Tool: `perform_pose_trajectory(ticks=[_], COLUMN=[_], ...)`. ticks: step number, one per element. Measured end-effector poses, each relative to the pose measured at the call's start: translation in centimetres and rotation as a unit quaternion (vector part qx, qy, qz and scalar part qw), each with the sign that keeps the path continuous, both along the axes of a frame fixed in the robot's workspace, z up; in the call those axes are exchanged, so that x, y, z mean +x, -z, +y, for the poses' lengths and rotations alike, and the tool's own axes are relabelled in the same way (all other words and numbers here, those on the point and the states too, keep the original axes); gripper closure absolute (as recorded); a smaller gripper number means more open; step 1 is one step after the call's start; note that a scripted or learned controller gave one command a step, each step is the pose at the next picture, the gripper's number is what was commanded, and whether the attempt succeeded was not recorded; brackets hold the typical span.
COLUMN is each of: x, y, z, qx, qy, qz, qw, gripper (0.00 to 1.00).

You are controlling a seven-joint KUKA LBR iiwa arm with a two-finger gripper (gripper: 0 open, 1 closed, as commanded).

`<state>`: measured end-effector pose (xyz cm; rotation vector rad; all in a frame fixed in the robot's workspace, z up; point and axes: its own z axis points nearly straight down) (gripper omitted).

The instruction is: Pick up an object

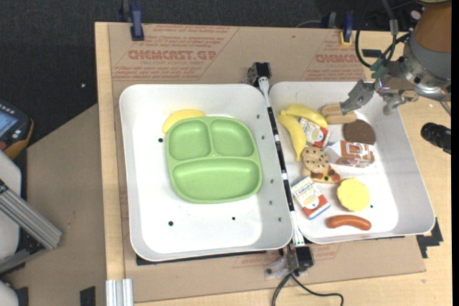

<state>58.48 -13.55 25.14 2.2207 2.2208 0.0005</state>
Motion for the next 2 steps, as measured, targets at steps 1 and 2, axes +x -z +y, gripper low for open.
perform_pose_trajectory(ticks=[1, 2], x=[3.2, 7.2], y=[15.9, 16.7], z=[1.9, 2.3], qx=[0.0017, 0.0028], qy=[-0.001, 0.007], qz=[0.005, 0.033], qw=[1.0, 0.9994], gripper=[0.0, 0.0])
